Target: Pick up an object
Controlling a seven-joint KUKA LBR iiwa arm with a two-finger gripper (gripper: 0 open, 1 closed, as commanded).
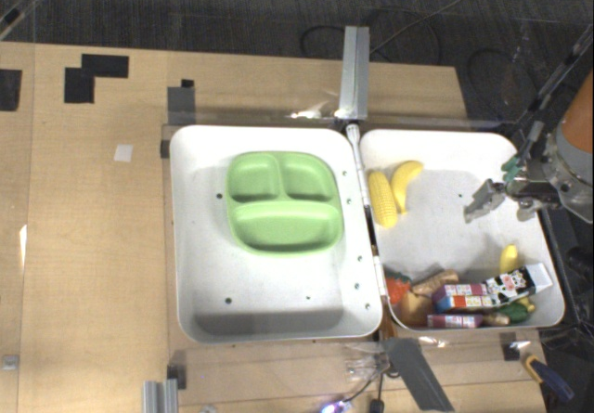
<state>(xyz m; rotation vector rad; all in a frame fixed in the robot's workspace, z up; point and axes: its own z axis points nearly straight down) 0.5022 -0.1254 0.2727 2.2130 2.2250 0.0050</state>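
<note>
Lying unreadable, printed cartons [483,292] crowd right bin [445,147].

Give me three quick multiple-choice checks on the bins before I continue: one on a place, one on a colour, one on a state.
1. Where does the divided plate lie?
A. left bin
B. right bin
C. on the bench outside the bins

2. What colour is that plate?
A. red
B. green
C. blue

3. How does the tool stand?
A. pressed onto the plate
B. above the right bin's bare floor, gripping nothing visible
C. parked over the left bin

Answers:
1 A, the plate sits mid left bin.
2 B, it is light green.
3 B, the tool hangs right of the corn cob and banana, over white floor.
</note>
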